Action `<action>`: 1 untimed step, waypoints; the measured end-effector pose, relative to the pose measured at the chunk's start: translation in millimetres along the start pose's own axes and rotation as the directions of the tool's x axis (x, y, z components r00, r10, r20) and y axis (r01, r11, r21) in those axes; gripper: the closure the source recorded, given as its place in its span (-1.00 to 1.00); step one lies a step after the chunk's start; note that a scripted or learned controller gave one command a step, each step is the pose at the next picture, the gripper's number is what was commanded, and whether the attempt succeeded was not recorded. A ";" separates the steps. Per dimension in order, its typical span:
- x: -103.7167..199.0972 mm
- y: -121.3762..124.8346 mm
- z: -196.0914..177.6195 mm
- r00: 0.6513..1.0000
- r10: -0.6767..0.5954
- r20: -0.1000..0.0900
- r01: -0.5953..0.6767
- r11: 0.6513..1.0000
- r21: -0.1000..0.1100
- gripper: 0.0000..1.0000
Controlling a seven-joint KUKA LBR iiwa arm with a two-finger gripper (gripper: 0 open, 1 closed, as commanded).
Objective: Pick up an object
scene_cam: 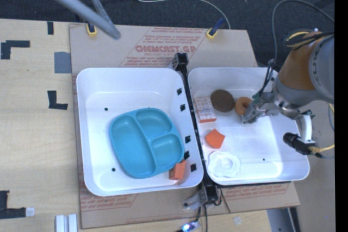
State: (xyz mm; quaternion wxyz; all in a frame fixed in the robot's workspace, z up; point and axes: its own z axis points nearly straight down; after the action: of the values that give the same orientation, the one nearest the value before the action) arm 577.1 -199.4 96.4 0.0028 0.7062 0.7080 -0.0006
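Note:
My gripper [250, 114] reaches into the right bin [283, 174] from the right, low over the bin floor. Its tip sits right beside a small orange object [242, 104], touching or nearly touching it. A brown round disc [222, 100] lies just left of that. An orange block [215, 138] rests near the bin's middle left, and a white round lid-like piece [224, 164] lies at the front. A small white and red packet [204, 108] lies by the left wall.
The left bin [89, 84] holds a blue divided tray [145, 141] and a small orange block [178, 170] at its front right corner. A black divider [187, 111] separates the bins. Cables run behind the bench.

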 end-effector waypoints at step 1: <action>0.1 1.7 -63.0 1.000 0.001 -0.003 -0.001 1.000 0.000 1.00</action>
State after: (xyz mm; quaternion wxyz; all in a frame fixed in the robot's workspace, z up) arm 578.6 -199.1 159.4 0.0015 0.7066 0.7076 0.0006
